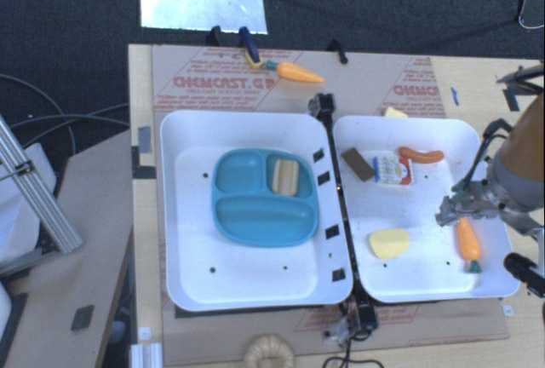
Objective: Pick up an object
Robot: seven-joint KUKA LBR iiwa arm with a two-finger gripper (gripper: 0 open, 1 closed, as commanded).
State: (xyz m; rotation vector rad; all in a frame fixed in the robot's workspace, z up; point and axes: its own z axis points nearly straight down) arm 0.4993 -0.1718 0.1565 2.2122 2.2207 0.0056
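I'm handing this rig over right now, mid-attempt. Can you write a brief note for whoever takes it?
Gripper: low in the right white bin, just above the orange toy carrot; no grasp visible.
Same bin: yellow foam piece, red sausage, brown block, small printed packet.
Left white bin: blue divided plate holding a tan piece.
Done: nothing lifted.
Left: grasp and lift one object, probably the carrot.
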